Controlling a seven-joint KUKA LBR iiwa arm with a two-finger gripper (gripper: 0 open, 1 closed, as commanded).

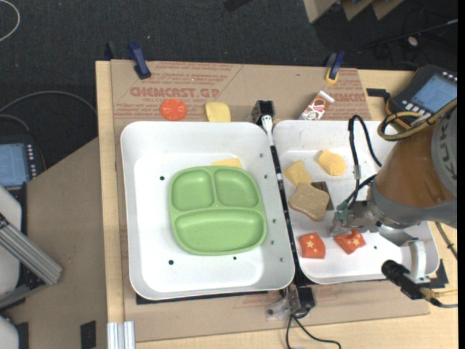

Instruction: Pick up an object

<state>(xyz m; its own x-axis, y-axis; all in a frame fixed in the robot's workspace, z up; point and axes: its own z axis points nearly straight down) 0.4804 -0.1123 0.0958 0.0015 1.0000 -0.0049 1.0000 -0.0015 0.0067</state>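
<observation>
Two shallow white plastic bins sit side by side on a brown board surface [240, 78] printed with red lettering. The left bin [145, 195] holds a smooth green plate [216, 211] with three compartments; a pale yellow piece [227, 163] shows at its far edge, mostly hidden behind the plate. The right bin [341, 271] holds a tan toast-like slab [309, 201], a yellow wedge [296, 174], a rounded yellow lump [333, 162] and two red blocks, one [312, 245] lying free, the other [350, 241] directly under the hand [344, 225]. The hand is low over the second block; whether it is spread or pinching cannot be told, as the grey and orange arm [410, 173] covers much of it. Outside the bins lie an orange disc [173, 109], a yellow block [217, 112] and a small printed packet [317, 107].
</observation>
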